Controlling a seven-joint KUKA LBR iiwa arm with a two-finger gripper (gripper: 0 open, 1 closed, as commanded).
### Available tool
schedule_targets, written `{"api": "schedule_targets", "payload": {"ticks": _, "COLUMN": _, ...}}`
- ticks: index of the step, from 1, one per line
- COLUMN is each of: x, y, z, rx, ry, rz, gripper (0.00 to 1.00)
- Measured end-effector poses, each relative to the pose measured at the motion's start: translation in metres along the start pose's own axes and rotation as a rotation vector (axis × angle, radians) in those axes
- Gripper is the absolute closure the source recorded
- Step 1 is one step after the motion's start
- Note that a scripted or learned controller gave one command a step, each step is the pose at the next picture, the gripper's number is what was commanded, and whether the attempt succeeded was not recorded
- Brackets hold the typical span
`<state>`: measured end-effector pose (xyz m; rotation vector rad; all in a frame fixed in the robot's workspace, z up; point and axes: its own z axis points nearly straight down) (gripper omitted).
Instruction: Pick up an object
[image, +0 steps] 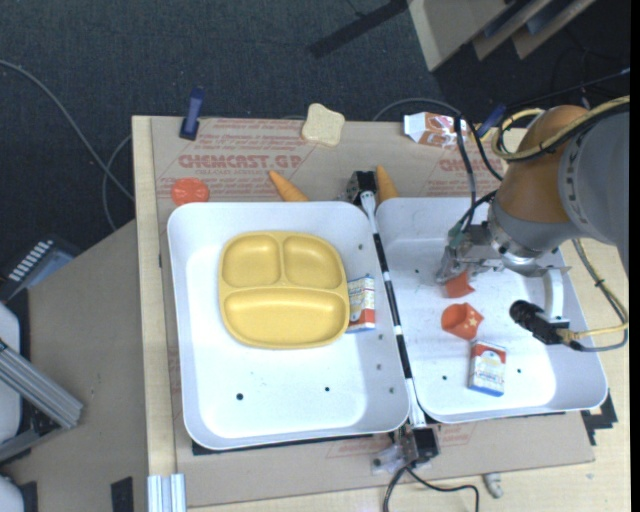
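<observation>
Just under the tip of the gripper (455, 268), on the side toward the near edge of the bench, a small red-orange piece (458, 287) lies on the floor of the right bin (430, 385). It seems to touch the gripper or to be only just beside it. I take this piece as the thing to pick up, because it is the closest one. The gripper is low over the bin, but I cannot tell whether the jaws are released or clenched, and nothing is seen gripped between them. The piece looks short and a little wedge-shaped, with no clear long axis, so in my judgement the turning of the wrist matters little. What matters is that the piece lies slightly to the near side of the jaws and not between them. The coming move probably needs a small shift toward the near edge before closing. A little further the same way rests an orange chunk (461, 320), apart from the first piece. Beyond it, and somewhat toward the arm's side, is a small red, white and blue carton (488, 369), lying flat. Away from the arm, across the divide between the bins, a small printed packet (361, 303) leans beside a yellow divided plate (283, 290) in the left bin (280, 395), well apart from the jaws.
</observation>
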<state>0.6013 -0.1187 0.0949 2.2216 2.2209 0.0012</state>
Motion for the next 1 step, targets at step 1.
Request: {"api": "schedule_targets", "payload": {"ticks": 1, "x": 0.0781, "y": -0.0042, "z": -0.091, "rx": -0.003, "ry": 0.001, "rz": -0.003, "gripper": 1.0}}
